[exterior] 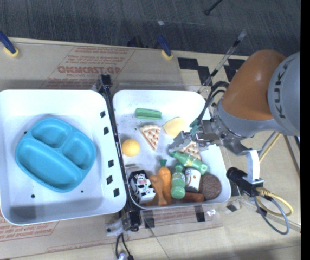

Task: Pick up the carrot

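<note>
Now gripper (181,144) is hovering above the carrot (164,184), finger state unclear; descending between bottle (178,183) and carton (140,184) needs care

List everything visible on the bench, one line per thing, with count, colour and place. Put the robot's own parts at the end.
bins: 2, white, side by side on the bench
divided plate: 1, blue, in the left bin
carrot: 1, orange, front of the right bin, beside the green bottle
green bottle: 1, green, front of the right bin
green stick-shaped piece: 1, green, back of the right bin
waffle wedge: 1, tan and red, middle of the right bin
round yellow item: 1, yellow, left side of the right bin
black-and-white box: 1, front left corner of the right bin
brown round item: 1, front right of the right bin
clamps: 2, blue, back edge of the bench
arm: 1, grey and orange, over the right bin's right side
gripper: 1, above the right bin's middle
</note>
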You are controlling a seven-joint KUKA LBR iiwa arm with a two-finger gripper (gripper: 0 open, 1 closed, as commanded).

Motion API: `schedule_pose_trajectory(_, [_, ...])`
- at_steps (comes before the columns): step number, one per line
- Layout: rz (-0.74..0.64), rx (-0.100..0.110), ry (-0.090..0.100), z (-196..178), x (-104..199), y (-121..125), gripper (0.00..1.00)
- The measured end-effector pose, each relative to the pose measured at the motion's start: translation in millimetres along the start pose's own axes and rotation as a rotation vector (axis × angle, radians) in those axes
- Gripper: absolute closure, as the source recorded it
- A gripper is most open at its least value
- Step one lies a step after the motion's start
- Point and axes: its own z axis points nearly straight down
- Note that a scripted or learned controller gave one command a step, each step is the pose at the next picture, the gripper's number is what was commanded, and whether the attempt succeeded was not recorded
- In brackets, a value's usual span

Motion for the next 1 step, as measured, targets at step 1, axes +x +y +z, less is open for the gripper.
schedule_pose_trajectory(1, [0.035, -0.002, 0.001, 133.7, 28.1, -13.8, 0.0])
